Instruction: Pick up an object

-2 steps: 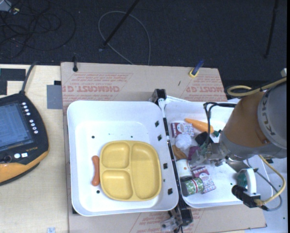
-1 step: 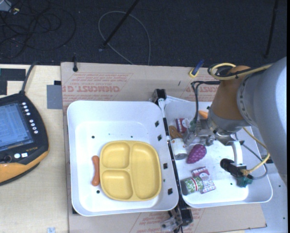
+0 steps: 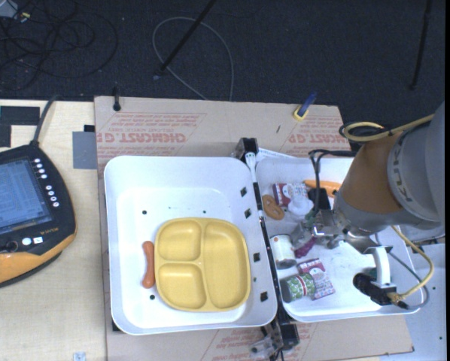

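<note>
At the far left of the bench lies a teach pendant (image 3: pixel 18 213), grey with an orange underside, its screen lit. To its right a sheet of brown printed cardboard (image 3: pixel 210 130) carries the two white bins.

The left bin (image 3: pixel 127 194) holds a yellow divided plate (image 3: pixel 202 263) with three compartments — two smaller ones on its left half, one long one on its right. Just beside the plate's left edge, on the bin floor, lies an orange-red toy sausage (image 3: pixel 147 264), lengthwise and apart from the bin wall.

The right bin (image 3: pixel 338 310) is crowded. Near its upper left corner sits a small pretzel-like brown piece (image 3: pixel 272 205), with a white-and-red packet (image 3: pixel 294 195) just beside it and an orange item (image 3: pixel 324 186) behind, partly hidden by the arm. Lower down, near the dividing wall, are a small white cup-like object (image 3: pixel 282 247), a green-labelled can (image 3: pixel 300 286) lying on its side, and a pink-and-white packet (image 3: pixel 315 275) touching the can.

The arm (image 3: pixel 383 179) reaches in from the right, its orange band above the wrist. The gripper (image 3: pixel 313 233) is down among the items in the right bin's middle — whether it is parted or closed on anything cannot be told.
</note>
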